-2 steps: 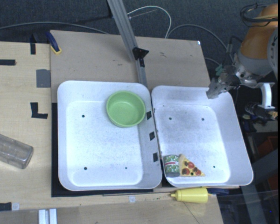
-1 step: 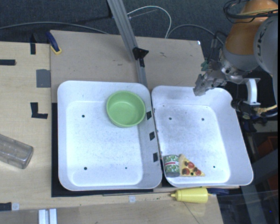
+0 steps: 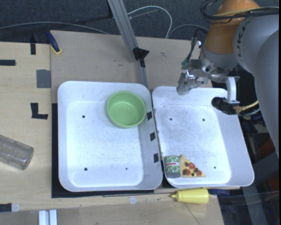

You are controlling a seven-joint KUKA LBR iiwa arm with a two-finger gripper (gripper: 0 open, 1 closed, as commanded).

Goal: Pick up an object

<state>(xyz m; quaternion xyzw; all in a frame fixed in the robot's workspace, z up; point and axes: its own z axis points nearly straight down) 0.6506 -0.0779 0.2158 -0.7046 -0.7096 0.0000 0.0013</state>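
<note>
I see the hand hanging over the right bin's far rim; I cannot tell its state. A small green packet and pizza slice toy lie at that bin's near left corner, print unreadable. A green bowl sits in the left bin.

A bulky grey arm with a glossy orange band, looped black cables on top, tapering to a small metallic gripper
</note>
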